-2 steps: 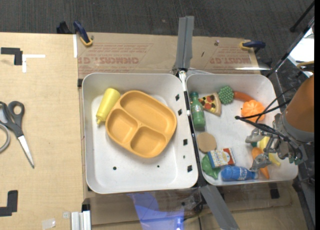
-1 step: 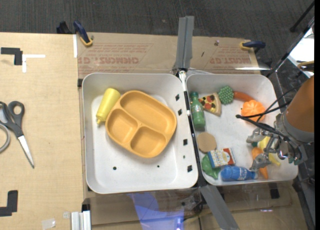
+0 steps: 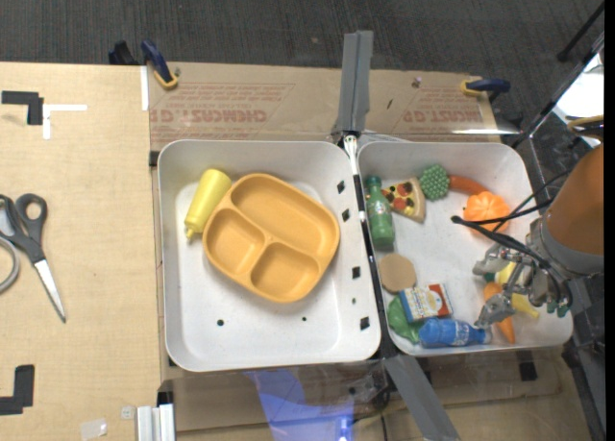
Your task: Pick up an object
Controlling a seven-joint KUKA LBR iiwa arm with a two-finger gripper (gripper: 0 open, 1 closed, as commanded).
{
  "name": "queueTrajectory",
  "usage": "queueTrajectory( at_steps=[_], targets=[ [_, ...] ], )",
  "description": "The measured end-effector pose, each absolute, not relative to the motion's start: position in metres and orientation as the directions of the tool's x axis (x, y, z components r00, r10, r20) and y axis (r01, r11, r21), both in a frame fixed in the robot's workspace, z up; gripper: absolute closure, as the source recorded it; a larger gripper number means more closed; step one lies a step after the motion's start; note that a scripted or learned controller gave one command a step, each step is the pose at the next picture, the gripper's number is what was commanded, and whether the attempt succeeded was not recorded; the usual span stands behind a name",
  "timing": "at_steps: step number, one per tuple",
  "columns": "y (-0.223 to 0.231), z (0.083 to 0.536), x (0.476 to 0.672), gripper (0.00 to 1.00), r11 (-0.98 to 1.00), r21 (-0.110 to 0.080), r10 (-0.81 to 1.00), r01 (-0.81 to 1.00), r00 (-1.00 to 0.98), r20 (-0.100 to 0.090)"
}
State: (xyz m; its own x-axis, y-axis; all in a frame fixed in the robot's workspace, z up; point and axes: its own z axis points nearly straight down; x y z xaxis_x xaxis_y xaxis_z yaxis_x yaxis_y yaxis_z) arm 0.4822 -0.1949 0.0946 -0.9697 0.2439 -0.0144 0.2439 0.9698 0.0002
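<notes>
- Dark carpet runs along the top, beyond a bench covered with cardboard (image 3: 288, 103); scissors (image 3: 34, 247) lie on the wooden board at the bench's left edge.
- Two white bins sit side by side: the left bin (image 3: 192, 333) and the right bin (image 3: 514, 165).
- In the left bin, a yellow divided tray (image 3: 269, 235) lies near the middle, with a yellow bottle (image 3: 205, 201) touching its upper-left side.
- The gripper (image 3: 507, 297) is low over the right bin's lower-right corner; whether it is parted or closed cannot be told, and nothing can be seen held.
- A blue bottle (image 3: 452, 333) lies on its side along the right bin's front edge, just left of the gripper.
- Small orange and yellow pieces (image 3: 506, 329) lie right at the gripper, partly hidden by it.
- A red-and-blue box (image 3: 425, 302) sits just above the blue bottle, with a green item (image 3: 401, 319) beside it at the front-left corner.
- A tan disc (image 3: 397, 271) lies near the left wall; a green bottle (image 3: 381, 218) lies along that wall above it.
- A pizza slice (image 3: 405, 197), a green ball (image 3: 434, 181) and a carrot (image 3: 471, 185) sit by the back edge; an orange lump (image 3: 485, 207) is just below the carrot, well apart from the gripper.
- The arm (image 3: 581, 218) comes in over the right edge, its orange band above the wrist, cables hanging beside it.
</notes>
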Motion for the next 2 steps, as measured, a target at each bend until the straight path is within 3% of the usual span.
queueTrajectory(
  at_steps=[1, 2],
  targets=[
    [-0.1941, 0.1030, 0.4821, 1.00, 0.971, 0.001, 0.241, 0.241, -0.971, -0.012],
    [-0.1940, 0.1029, 0.4821, 0.00, 0.971, 0.001, 0.241, 0.241, -0.970, -0.012]
  ],
)
